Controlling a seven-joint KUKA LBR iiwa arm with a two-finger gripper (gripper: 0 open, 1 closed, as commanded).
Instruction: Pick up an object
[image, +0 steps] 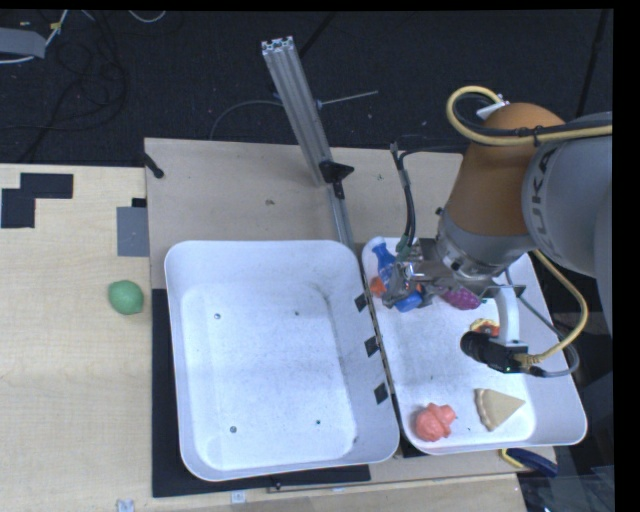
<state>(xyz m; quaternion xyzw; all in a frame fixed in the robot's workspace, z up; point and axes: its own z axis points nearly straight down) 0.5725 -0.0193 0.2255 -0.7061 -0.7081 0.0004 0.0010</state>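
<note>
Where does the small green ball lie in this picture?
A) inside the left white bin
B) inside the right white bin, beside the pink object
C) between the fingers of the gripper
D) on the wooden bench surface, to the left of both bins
D: the green ball rests on the light wooden bench, outside and left of the left bin, far from the gripper over the right bin.

Bench: light wood top. Two white bins side by side on it: right bin directly beneath the gripper, left bin just left of it. Green ball on bare wood, well left of the gripper.
</note>
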